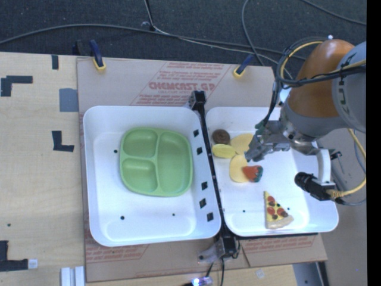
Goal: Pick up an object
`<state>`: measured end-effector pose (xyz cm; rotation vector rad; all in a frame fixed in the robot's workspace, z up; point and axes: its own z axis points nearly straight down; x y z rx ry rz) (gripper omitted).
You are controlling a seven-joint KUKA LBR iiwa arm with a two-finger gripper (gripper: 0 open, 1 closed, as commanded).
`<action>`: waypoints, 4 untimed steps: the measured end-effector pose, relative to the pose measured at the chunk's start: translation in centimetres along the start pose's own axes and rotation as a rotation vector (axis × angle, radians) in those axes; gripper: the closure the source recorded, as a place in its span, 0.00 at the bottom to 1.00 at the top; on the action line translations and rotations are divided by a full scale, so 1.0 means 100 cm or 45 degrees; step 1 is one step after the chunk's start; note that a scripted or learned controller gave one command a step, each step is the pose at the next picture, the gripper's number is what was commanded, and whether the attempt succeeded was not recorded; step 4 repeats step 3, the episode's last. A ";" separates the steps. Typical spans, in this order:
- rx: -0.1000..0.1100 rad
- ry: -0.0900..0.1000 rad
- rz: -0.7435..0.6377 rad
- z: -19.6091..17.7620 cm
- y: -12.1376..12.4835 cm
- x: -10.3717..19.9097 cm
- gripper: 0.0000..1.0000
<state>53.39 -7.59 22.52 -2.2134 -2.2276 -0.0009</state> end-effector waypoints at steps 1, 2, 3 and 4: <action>0.002 -0.001 0.001 0.011 0.012 0.048 1.00; 0.001 0.000 -0.001 0.008 0.019 0.108 1.00; -0.001 0.000 0.000 -0.006 0.039 0.154 1.00; -0.001 0.000 0.000 -0.006 0.039 0.154 1.00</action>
